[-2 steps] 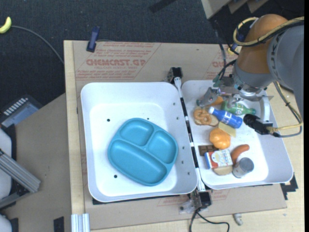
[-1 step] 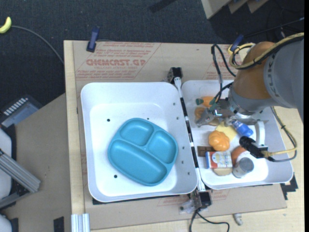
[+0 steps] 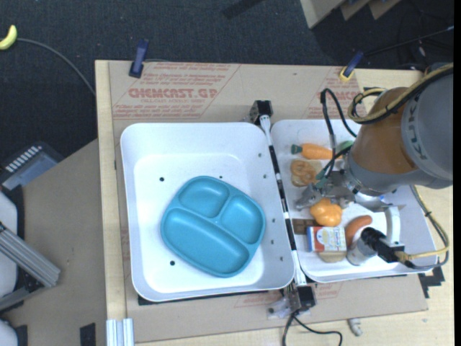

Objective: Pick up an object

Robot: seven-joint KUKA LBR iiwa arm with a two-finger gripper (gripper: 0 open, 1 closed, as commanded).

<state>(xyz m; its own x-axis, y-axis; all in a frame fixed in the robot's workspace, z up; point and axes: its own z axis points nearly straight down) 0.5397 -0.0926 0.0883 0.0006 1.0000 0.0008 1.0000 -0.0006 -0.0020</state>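
Observation:
My gripper is low in the right bin, coming in from the right under the grey arm with its orange band. It sits among several toy foods. An orange pepper lies just below it and a tan round piece just to its upper left. A carrot lies farther back. A red-orange sausage and a small carton rest near the bin's front. The wrist hides whatever lies beneath it, and nothing shows as held.
The left bin holds a blue divided plate. A black clip sits where the two bins meet at the back. The bench is a brown board with blue clamps at its far edge.

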